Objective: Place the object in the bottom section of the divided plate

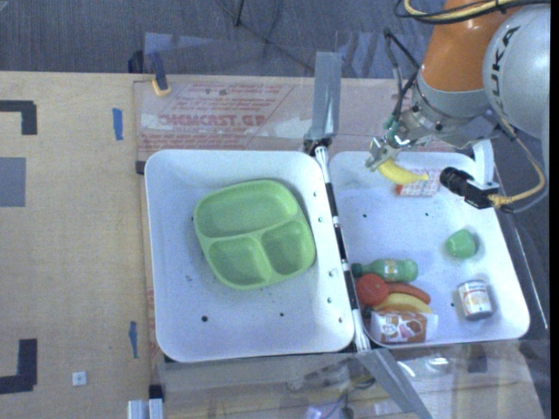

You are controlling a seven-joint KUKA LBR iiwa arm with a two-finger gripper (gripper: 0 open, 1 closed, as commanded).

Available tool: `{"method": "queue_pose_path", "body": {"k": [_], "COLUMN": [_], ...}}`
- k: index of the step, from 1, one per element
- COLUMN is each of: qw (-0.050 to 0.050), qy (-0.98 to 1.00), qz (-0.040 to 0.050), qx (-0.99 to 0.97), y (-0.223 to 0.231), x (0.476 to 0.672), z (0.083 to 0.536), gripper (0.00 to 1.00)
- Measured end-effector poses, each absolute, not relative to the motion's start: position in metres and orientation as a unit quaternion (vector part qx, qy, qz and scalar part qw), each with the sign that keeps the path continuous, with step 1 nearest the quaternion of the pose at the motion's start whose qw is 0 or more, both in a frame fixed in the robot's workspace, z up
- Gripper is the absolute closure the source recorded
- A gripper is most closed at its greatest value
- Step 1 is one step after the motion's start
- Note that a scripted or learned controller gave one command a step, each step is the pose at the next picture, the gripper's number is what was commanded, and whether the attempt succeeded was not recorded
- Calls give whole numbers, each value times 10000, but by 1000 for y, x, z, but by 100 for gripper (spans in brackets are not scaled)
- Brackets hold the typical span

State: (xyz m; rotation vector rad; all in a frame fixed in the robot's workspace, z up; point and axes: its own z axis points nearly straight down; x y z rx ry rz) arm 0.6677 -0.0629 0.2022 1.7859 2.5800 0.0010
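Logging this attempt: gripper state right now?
Gripper: over the right bin's far corner, at the yellow banana; cannot be told whether it grips it.

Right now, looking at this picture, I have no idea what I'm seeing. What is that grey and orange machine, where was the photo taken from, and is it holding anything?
The grey and orange machine is a robot arm, reaching in from the right. The single camera sits above the bench and looks down at a slant. At the arm's end is the gripper, a two-fingered hand. It sits at the far end of the right bin, right at a yellow banana-shaped toy; I cannot tell whether it actually holds it. The same bin has a green ball-like thing, a small can and a heap of toy food. The left bin holds a green divided plate.
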Motion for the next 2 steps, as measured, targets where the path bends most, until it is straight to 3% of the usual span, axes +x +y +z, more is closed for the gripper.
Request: {"method": "queue_pose_path", "body": {"k": [1,2], "qw": [28,12], "qy": [8533,8630], "qz": [14,9], "qx": [5214,5052], "y": [-25,51], "x": [647,650], "z": [253,241], "gripper": [100,100]}}
